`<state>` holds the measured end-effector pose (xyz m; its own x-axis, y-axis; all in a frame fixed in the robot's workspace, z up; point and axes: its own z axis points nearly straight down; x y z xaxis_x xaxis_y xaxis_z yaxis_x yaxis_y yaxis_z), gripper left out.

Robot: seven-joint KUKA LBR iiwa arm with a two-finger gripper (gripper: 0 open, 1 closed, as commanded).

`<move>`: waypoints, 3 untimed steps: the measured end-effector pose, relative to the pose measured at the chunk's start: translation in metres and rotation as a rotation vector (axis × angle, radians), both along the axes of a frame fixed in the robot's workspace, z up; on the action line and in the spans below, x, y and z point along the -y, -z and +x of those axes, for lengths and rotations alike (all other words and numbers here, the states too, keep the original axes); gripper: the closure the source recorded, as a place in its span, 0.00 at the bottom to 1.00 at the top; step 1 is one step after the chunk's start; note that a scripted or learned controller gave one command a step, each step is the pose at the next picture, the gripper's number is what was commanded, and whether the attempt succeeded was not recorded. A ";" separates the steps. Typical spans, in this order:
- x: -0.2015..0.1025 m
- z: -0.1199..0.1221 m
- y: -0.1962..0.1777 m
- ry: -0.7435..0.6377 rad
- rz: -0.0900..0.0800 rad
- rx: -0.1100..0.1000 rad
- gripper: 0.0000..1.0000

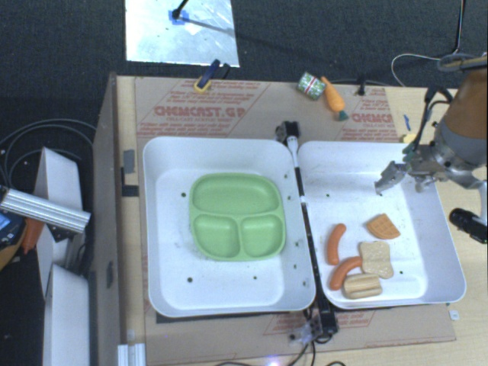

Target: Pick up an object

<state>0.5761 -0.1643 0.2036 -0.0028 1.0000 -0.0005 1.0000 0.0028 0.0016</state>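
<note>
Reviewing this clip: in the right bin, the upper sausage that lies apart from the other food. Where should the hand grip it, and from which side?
Grip the upper sausage at its middle, coming straight down from above, fingers closing across its narrow width. It lies flat, its long axis nearly up-down in the view, with bare bin floor on both long sides. The lower sausage sits close to its bottom end, so the middle is probably safer.

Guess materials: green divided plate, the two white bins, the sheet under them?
Green three-compartment plate: likely moulded plastic, matte, with soft rounded ridges. Shallow white bins: probably thin plastic, smooth, slightly glossy, with rounded formed corners. Tan printed sheet under them: looks like cardboard or protective paper masking, dull, with red lettering; cannot tell which.
</note>
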 end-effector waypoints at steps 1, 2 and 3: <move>0.025 -0.020 0.119 0.003 -0.001 0.001 0.00; 0.043 -0.058 0.119 0.002 -0.001 -0.001 0.00; 0.042 -0.056 0.109 0.001 0.000 0.002 1.00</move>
<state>0.5196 -0.2067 0.0949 -0.0018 1.0000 -0.0009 1.0000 0.0018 0.0038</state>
